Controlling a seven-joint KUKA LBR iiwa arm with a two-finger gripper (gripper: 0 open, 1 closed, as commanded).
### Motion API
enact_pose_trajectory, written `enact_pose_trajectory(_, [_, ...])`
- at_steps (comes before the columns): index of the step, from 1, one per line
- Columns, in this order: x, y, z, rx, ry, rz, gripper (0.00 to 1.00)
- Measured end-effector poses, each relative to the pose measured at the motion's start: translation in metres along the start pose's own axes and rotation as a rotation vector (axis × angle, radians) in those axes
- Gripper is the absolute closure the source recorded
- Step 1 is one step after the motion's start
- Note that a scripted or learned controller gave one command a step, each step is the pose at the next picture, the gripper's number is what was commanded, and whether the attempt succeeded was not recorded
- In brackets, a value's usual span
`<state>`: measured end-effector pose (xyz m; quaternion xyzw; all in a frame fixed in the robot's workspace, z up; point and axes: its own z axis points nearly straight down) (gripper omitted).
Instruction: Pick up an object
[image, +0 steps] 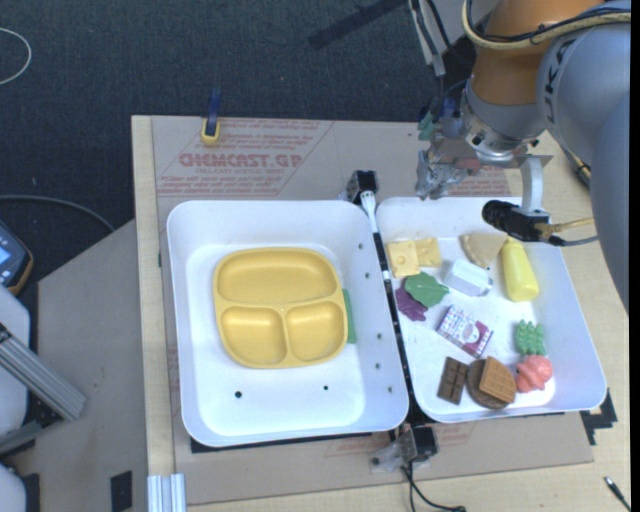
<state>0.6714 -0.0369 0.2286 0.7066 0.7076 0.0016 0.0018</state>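
Gripper (440, 183) hangs at the far rim of the right shallow white plastic bin (580, 330), can't tell its grip, likely because the toy food, like the yellow plastic bottle (517, 270), sits inside.

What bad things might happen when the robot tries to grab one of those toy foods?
1. The right bin is crowded: the chocolate bar and waffle touch, so the tool might nudge or lift both.
2. The tool hangs over the bin's far rim, away from the toys; coming straight down, it may strike the rim.
3. The yellow bottle looks round and smooth, so it may slip or roll away.
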Motion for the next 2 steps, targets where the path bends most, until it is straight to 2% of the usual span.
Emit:
enact_pose_trajectory(1, [0.006, -0.009, -0.007, 0.006, 0.000, 0.001, 1.00])
enact_pose_trajectory(2, [0.010, -0.012, 0.011, 0.008, 0.000, 0.001, 1.00])
